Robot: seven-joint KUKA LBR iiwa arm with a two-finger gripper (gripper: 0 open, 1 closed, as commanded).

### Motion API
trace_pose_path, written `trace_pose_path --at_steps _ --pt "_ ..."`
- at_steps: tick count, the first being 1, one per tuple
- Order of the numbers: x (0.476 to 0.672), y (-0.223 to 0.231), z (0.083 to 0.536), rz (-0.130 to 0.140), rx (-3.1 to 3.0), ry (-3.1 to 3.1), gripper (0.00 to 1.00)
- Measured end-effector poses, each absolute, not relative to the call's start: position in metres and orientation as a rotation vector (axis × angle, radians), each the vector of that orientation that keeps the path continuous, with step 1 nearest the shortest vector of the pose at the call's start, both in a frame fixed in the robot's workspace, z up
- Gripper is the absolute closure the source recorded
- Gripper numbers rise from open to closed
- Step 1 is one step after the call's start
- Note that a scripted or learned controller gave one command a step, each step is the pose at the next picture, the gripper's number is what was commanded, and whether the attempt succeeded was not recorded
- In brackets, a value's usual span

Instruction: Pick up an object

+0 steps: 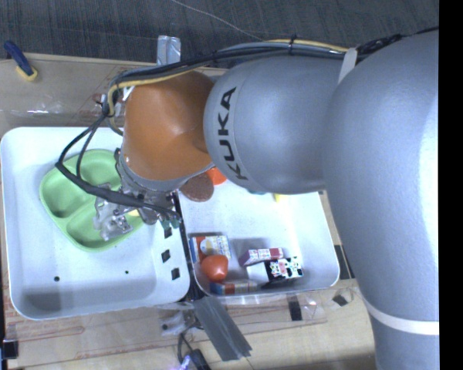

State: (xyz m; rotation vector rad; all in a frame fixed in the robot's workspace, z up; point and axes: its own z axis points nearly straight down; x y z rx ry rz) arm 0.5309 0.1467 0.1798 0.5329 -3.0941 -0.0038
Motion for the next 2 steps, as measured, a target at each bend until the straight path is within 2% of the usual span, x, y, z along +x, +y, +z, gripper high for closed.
trace_pose_path --at_steps 1,2 --pt "0.555 0.220 0.220 -0.002 0.264 -3.132 1.00" --pt "0.582 0.166 0.134 0.000 1.097 -2.940 1.00"
